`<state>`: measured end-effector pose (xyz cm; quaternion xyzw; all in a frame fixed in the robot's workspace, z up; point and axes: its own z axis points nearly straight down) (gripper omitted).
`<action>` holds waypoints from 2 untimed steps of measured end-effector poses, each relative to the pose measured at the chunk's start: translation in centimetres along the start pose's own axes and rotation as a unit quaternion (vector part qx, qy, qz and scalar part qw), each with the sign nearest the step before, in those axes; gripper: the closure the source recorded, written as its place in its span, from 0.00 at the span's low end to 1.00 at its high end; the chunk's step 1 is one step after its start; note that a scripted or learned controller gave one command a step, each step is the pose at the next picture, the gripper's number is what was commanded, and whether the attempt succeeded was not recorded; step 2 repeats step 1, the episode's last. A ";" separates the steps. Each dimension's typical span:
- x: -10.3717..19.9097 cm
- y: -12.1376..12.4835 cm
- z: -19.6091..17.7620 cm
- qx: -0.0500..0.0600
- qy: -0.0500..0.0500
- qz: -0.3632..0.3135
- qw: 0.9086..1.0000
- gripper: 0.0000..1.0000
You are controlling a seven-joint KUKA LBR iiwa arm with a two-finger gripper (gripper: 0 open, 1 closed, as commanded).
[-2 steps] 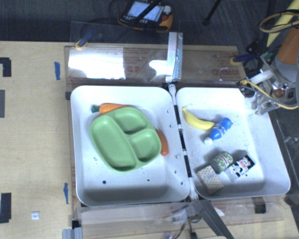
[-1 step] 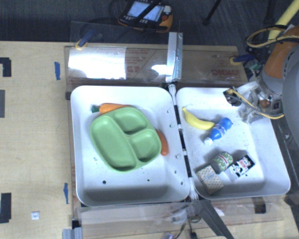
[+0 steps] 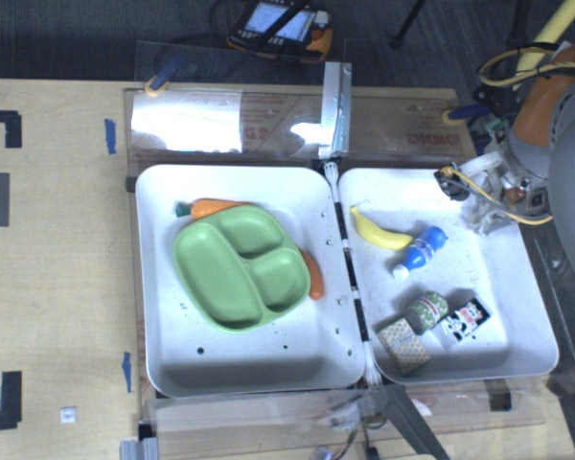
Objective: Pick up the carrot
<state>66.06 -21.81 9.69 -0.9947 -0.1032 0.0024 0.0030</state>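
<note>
An orange carrot (image 3: 218, 206) with a green top lies in the left bin (image 3: 163, 343), at the far edge of a green divided plate (image 3: 241, 266) that partly covers it. A second orange piece (image 3: 313, 275) pokes out from under the plate's right edge. My gripper (image 3: 481, 215) hangs over the far right corner of the right bin (image 3: 517, 286), well away from the carrot and with nothing seen in it.
The right bin holds a banana (image 3: 379, 232), a blue bottle (image 3: 420, 248), a small can (image 3: 427, 310), a black and white carton (image 3: 466, 320) and a checked packet (image 3: 403, 343). A metal divider (image 3: 349, 257) separates the bins.
</note>
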 end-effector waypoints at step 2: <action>0.3 -0.2 1.0 0.001 0.002 -0.006 1.000 1.00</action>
